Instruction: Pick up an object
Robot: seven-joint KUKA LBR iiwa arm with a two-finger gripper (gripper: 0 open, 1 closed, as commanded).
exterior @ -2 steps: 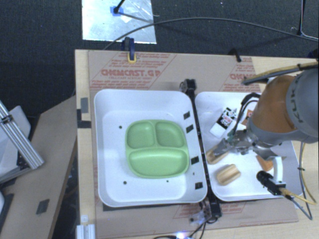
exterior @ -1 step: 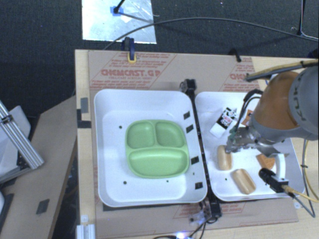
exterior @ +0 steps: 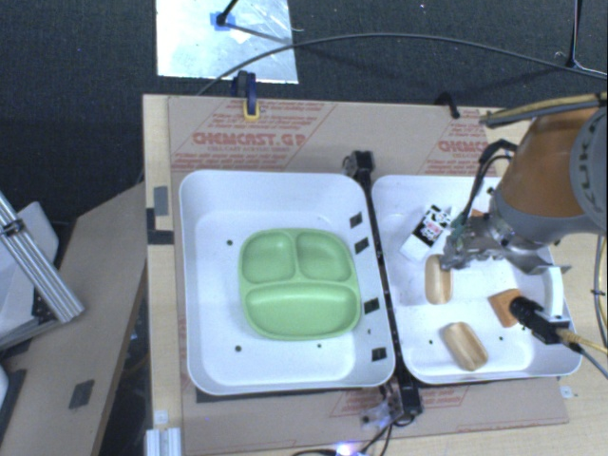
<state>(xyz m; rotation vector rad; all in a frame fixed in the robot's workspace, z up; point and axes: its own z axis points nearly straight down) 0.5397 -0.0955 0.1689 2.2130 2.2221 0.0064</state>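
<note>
Across the bench [exterior: 161, 283], a brown board printed with red lettering carries two shallow white bins side by side, divided by a dark strip with small black clips along it. Inside the left bin [exterior: 204, 255] sits a light green divided plate [exterior: 299, 283], lying flat near the middle with three compartments facing up. Over the right bin [exterior: 399, 340] the grey arm with its orange band [exterior: 551, 164] reaches in from the right, and its gripper [exterior: 454, 255] hangs low above the bin's upper middle; whether it is parted or closed cannot be told from this slant. Just below the gripper lies a small tan bread-like roll [exterior: 437, 280], upright in the view and close beside the tool, though contact cannot be made out. A second tan roll [exterior: 465, 345] lies tilted near the bin's front edge, well apart from the first. A small white and black item [exterior: 426, 231] rests toward the bin's upper left, near the divider. An orange-brown piece [exterior: 503, 307] lies at the right, beside a black part of the arm's hardware. Beyond the board, dark carpet [exterior: 76, 84] covers the floor, with a shiny silver sheet [exterior: 223, 27] lying on it and thin cables running across. A metal rail [exterior: 38, 264] leans in at the left edge.
</note>
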